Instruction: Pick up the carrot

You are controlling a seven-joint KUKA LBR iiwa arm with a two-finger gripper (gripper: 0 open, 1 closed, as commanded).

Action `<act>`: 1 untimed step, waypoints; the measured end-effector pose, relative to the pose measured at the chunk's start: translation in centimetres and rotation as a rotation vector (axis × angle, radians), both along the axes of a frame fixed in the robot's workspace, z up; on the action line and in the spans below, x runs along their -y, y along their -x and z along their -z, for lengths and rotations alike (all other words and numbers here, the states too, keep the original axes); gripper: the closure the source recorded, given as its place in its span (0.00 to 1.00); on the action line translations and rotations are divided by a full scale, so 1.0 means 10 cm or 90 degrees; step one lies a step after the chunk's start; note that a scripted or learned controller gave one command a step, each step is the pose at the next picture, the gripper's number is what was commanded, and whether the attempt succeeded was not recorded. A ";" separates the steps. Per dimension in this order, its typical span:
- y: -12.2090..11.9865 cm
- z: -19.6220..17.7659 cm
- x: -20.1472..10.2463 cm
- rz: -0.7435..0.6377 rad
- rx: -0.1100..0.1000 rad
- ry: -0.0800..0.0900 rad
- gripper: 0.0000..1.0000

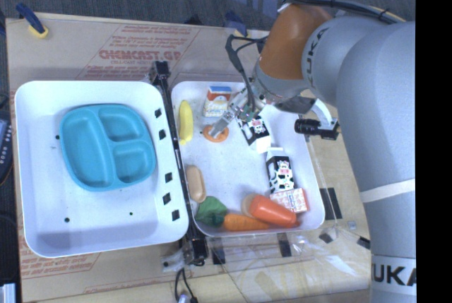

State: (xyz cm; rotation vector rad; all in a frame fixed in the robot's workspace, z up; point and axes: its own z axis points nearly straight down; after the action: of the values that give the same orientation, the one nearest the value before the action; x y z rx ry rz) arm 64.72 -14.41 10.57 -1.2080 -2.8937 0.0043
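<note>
A grey robot arm reaches in from the right of the frame over two shallow white bins set side by side. Its gripper [236,113] hangs over the upper middle of the right bin [226,167]; whether it is open or closed cannot be told, and nothing is seen held in it. The carrot [245,222] lies along the bottom edge of that same bin, orange with a green leafy top [211,210] at its left end, well apart from the gripper. By this, the pick seems not yet begun: the arm would have to travel down the frame to reach it. Just above the carrot and touching it sits a fatter orange-red vegetable [272,210], easy to mistake for it. A small milk carton [280,174] stands above that, and a bread roll [195,183] lies near the leafy top. A banana [185,121], an orange disc [215,133] and another carton [254,130] crowd the area beneath the gripper. The left bin [42,210] holds a blue divided tray [107,146]
</note>
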 end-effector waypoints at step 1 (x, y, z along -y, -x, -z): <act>0.89 -0.18 -0.49 0.115 0.002 0.000 0.00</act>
State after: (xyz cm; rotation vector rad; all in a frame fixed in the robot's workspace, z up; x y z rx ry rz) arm 55.81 -9.50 12.39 -1.4661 -2.7753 0.0002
